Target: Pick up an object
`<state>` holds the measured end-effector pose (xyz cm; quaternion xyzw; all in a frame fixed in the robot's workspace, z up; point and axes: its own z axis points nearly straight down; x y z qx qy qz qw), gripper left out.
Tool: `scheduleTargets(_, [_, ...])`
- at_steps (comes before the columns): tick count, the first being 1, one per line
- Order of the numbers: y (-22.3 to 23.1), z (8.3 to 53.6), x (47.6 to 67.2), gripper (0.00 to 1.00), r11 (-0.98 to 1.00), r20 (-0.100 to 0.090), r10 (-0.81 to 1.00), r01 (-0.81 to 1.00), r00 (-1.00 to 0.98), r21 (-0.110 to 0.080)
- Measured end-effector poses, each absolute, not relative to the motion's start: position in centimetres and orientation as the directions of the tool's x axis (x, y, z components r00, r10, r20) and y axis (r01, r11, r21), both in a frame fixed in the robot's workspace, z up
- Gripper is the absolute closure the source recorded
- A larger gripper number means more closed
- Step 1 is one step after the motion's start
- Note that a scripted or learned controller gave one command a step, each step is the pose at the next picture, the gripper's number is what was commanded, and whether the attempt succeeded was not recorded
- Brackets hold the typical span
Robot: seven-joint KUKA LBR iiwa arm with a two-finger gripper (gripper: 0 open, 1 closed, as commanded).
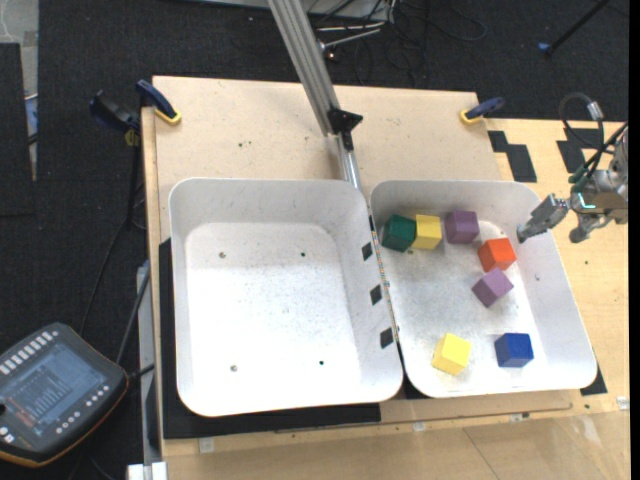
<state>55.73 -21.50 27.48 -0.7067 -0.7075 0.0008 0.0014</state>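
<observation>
The right white plastic bin (560, 298) holds seven small cubes: two yellow (428, 231) (452, 353), two purple (461, 225) (492, 287), one green (399, 233), one orange (497, 254), one blue (513, 349). At its three o'clock rim the grey two-finger gripper (558, 220) hangs spread open, gripping nothing.

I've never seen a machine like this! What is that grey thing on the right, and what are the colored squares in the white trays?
This picture comes from one camera fixed above a bench, looking down at a slant. The grey thing at the right edge is the end of a robot arm; its gripper has two fingers spread open, holding nothing. On the bench sit two shallow white trays. The left bin has only small specks. The right bin holds seven toy blocks: a green block, yellow block, purple block, orange block, another purple block, another yellow block and a blue block. The robot should pick one up.
</observation>
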Motion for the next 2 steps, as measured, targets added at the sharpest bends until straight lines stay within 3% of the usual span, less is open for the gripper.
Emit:
scheduleTargets(1, [-21.5,27.7,55.8,0.00,0.002,0.000,1.000,1.000,-0.002,0.000])
scheduleTargets(2, [-22.2,22.9,55.4,0.00,-0.002,0.001,1.000,1.000,0.002,-0.005])
